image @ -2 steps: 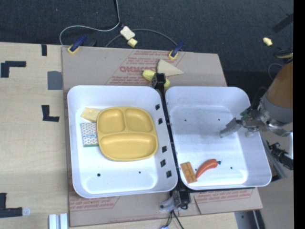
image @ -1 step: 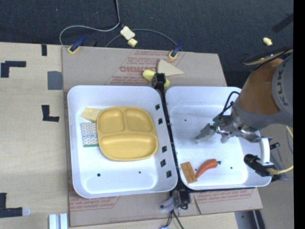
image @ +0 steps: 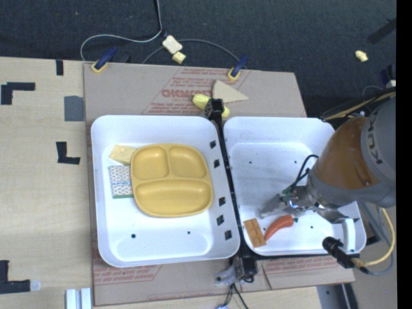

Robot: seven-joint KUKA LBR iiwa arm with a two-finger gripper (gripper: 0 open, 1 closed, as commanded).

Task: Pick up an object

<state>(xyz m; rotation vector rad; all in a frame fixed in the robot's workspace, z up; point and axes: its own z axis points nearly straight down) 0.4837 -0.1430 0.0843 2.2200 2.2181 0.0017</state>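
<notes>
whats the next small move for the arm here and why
Probably a short drop straight down onto the orange curved piece. The end effector sits just above it in the right bin, and nothing shows between its fingers, so the pick looks not yet made.

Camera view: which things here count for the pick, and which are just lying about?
In the job:
claw, low in the right bin
orange curved piece, just under the claw
brown block, beside that piece

Lying about:
yellow tray, left bin
patterned card and tan card at the tray's left edge
</notes>
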